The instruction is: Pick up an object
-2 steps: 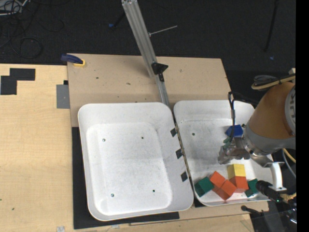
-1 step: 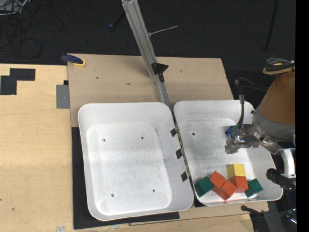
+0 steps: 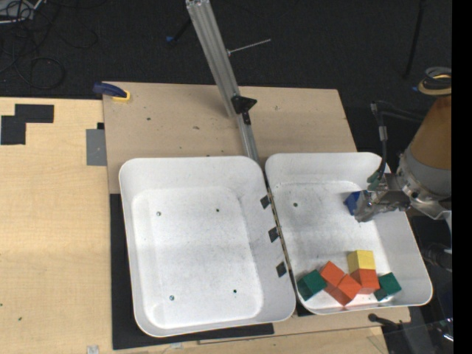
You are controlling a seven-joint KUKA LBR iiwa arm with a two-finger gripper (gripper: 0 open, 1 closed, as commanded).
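Gripper position, as I read it from the overhead camera: it hangs over the right side of the right bin, reaching in from the right edge of the view, with the arm's orange band and grey wrist above it. Finger spacing I cannot tell; the metal parts at the tip merge into one dark grey shape at this angle. I see a blue object directly against the left side of the gripper tip, partly covered by it, and I cannot tell whether it sits between the fingers or merely beside them, nor whether it rests on the bin floor. I count the remaining pieces clustered in the near corner of the same bin: a yellow block at the back of the group, an orange block and a red-orange block touching below it, a larger red block in front, a dark green block on the left end and a second green block on the right end by the rim. I see the left bin lying edge to edge with the right one, joined by small black clips along the shared rim. An aluminium rail slants across the bench behind both bins.
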